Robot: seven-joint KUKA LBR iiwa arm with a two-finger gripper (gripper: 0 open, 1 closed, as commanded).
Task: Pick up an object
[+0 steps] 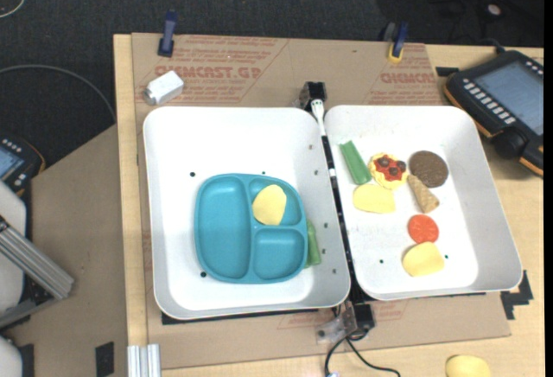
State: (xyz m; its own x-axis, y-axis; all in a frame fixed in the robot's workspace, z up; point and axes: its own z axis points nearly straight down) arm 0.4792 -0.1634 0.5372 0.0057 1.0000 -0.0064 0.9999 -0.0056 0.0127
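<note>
The right bin (pixel 471 142) holds several toy food pieces: a green strip (pixel 353 162), a small pizza-like piece with red dots (pixel 389 168), a brown round cookie (pixel 428 168), a tan cone (pixel 422 194), a yellow wedge (pixel 374 199), a red-orange disc (pixel 422 229) and a yellow lump (pixel 422 260). In the left bin (pixel 173 150) lies a blue divided plate (pixel 229 228) with a yellow piece (pixel 270 205) in its upper right compartment. A green piece (pixel 312 244) lies against the plate's right edge.
A white block (pixel 164 87) rests on the cardboard behind the left bin. Blue (pixel 167 33) and yellow (pixel 397 41) clamps hold the board's far edge. A black pendant (pixel 505 99) lies at the right. Another yellow object (pixel 467 366) sits at the bottom right, outside the bins.
</note>
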